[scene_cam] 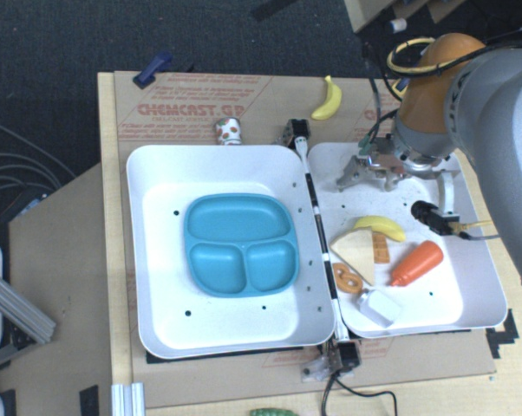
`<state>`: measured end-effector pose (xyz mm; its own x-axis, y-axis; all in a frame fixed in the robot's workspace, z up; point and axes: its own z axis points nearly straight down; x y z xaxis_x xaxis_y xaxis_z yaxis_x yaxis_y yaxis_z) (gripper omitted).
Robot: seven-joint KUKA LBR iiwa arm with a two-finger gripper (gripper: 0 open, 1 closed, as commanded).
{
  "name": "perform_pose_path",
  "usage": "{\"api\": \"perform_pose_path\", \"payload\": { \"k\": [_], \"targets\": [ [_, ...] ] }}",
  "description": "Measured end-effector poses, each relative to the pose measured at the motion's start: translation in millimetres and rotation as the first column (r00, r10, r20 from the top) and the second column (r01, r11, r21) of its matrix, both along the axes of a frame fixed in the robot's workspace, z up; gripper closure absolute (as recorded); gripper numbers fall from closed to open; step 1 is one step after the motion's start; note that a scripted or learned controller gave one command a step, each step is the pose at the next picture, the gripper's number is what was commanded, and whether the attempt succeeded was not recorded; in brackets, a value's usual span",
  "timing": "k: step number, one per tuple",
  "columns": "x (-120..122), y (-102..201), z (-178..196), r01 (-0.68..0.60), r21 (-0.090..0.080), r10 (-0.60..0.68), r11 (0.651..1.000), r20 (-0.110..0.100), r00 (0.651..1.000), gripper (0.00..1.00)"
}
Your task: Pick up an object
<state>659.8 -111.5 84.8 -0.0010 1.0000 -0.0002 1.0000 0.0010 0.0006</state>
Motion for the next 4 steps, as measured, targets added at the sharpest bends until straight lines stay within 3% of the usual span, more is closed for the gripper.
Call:
{"api": "perform_pose_path", "payload": {
  "k": [1, 2, 3, 4],
  "targets": [
    [-29.6, -4.3, -0.2, 0.001, 0.001, -0.001, 1.000, -0.003, 1.000, 0.00],
    [-4.4, 7.3, 0.0, 0.000, 0.000, 0.000, 1.000, 0.001, 1.000, 0.00],
    [-11.2, 2.9, 0.1, 0.001, 0.001, -0.001, 1.000, -0.003, 1.000, 0.00],
    [7.0, 4.2, 0.1, 0.000, 0.000, 0.000, 1.000, 0.001, 1.000, 0.00]
  ]
}}
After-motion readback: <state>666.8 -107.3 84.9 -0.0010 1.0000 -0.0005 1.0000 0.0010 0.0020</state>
